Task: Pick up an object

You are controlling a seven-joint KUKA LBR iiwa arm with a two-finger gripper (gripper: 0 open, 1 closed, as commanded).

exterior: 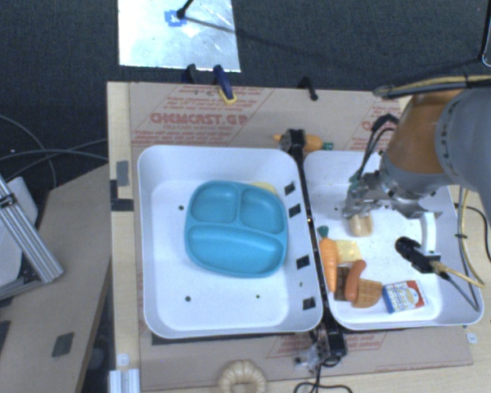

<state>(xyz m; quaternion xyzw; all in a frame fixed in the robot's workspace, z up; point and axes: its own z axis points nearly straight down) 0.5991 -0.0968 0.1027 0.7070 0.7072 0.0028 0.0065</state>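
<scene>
At the near edge of the bench, at 6 o'clock, a pale coiled ring (241, 377) lies on the cardboard sheet (188, 113) under both bins. In the right bin (393, 174), a small blue, white and red box (403, 295) sits at 6 o'clock of the bin's middle. A brown sausage-like piece (362, 289) lies at 7 o'clock, just beside the box. A carrot (330, 262) lies along the bin's wall at 8 o'clock, its lower end touching the brown piece. A pale yellow slab (351, 250) sits at the carrot's 2 o'clock side.

Farther in, at 9 o'clock of the bin's middle, a tan block (360, 225) rests on the white floor. The gripper (358, 209) stands directly over its far end. Whether it is spread or pressed together cannot be told, nor whether it grips the block (the wrist hides the contact). The grey arm (466, 137) comes in from 2 o'clock.

In the left bin (159, 219), a blue divided plate (236, 228) lies near the middle. A yellow scrap (264, 187) peeks out at its 1 o'clock edge.

Beyond the bins, an orange-yellow item (313, 143) sits at 12 o'clock of the seam between them. A blue and yellow clamp (223, 84) grips the cardboard's far edge. A silvery sheet (178, 23) lies farthest away, at 11 o'clock.
</scene>
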